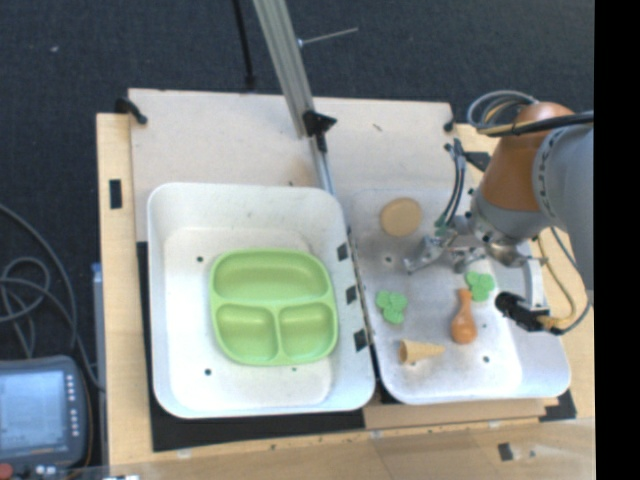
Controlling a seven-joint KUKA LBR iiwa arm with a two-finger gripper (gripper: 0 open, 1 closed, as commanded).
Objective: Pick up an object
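Note:
The right bin holds several small toys. A tan round disc lies at its far left. A green leafy piece sits near the bin's left wall. A second green piece lies further right, just above an orange drumstick-shaped toy. A tan cone lies near the front. My gripper hangs low over the bin's middle, between the tan disc and the second green piece, and nothing is visibly held in it.
The left bin carries a green three-compartment plate. A slanted metal pole crosses the back of the bench and ends near the bins' shared edge. Cables trail from the wrist over the right bin's right side.

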